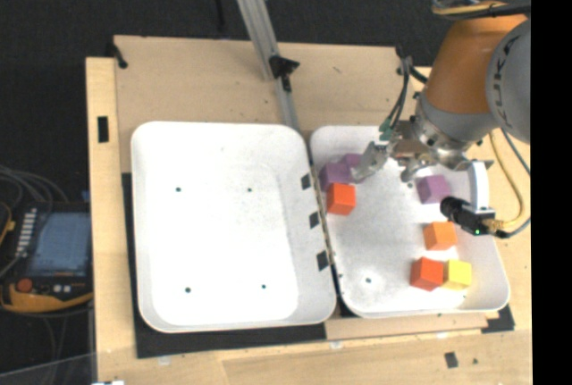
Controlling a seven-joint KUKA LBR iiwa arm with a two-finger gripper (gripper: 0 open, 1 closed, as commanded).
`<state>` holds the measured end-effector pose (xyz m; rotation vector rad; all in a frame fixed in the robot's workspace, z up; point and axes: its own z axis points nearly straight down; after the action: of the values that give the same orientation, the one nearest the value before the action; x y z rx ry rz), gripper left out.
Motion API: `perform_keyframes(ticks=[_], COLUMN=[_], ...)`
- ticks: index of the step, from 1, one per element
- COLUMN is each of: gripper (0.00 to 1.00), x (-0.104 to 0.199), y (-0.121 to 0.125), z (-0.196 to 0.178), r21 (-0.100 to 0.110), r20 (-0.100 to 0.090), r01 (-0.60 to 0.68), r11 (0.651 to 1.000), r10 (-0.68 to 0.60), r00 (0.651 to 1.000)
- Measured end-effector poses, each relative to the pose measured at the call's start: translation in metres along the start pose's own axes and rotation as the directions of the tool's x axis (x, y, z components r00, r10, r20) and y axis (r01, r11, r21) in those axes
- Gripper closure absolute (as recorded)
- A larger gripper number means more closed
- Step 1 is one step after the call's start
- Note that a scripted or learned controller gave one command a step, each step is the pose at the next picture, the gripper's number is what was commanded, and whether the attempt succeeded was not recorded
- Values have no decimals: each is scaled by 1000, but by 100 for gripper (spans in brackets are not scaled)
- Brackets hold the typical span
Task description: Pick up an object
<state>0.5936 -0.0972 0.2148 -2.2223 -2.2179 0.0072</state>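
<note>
While the end effector (394, 158) hovers, blocks (orange (340, 197), purple (433, 188)) flank it.

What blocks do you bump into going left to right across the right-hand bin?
Orange-red cube by the bin's left wall → purple block near the gripper → yellow cube in the near right corner.
</note>
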Motion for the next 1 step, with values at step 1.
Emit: perform_keyframes(ticks=[1], gripper=[0], x=[-4], y=[-4], z=[63], r21=[2], r20=[0], r01=[0], r11=[1000], r10=[0], r00=[1000])
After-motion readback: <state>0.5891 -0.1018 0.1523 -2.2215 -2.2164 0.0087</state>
